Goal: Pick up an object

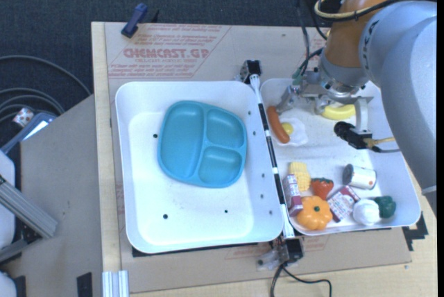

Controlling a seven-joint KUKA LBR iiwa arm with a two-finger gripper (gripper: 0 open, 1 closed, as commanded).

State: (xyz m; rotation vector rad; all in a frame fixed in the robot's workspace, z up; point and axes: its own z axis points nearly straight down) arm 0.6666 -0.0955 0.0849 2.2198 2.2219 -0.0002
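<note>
Camera view: the bench [173, 53] carries two white bins set side by side, their inner walls touching. The arm [409, 66] enters from the right and bends down over the far end of the right bin [399, 171]. The left bin [139, 184] holds one blue divided plate [202, 144], lying flat near its centre.

The gripper [326, 96] sits low in the far part of the right bin, directly beside a yellow item [341, 111] that is partly hidden by the wrist. Whether the gripper is wide, narrow or holding anything cannot be told from this angle.

All candidate objects lie in the right bin:
- an orange pumpkin [312, 214] at the near left corner;
- a hot dog [277, 124] along the left wall, with a fried egg [293, 130] touching it;
- a white cylinder [362, 178] on the right side;
- a white-and-green item [373, 210] near the near right corner;
- a red-and-white packet [341, 205] between pumpkin and white-and-green item;
- a corn cob [299, 170] and a red pepper [322, 187] just beyond the pumpkin.
</note>
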